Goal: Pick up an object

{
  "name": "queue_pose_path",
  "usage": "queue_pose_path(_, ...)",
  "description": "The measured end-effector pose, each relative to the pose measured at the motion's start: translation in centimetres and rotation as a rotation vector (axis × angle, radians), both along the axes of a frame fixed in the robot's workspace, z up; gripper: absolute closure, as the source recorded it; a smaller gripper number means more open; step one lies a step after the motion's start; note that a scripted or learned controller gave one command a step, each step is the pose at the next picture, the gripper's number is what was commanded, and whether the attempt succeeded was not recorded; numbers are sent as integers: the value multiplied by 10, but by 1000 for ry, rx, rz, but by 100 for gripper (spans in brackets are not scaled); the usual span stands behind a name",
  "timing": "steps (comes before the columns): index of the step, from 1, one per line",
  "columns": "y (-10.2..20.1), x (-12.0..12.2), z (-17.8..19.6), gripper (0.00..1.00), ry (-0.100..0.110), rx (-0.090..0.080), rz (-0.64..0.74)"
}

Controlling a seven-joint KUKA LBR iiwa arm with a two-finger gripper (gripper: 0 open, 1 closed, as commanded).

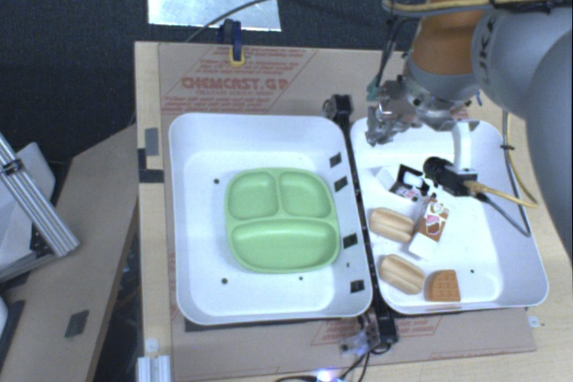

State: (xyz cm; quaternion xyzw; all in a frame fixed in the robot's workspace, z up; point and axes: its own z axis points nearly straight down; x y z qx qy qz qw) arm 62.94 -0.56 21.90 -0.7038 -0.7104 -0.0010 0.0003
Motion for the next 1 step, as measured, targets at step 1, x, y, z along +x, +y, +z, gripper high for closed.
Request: queue_pose_path(1, 51, -6, 11, 100, -1, 1, 1)
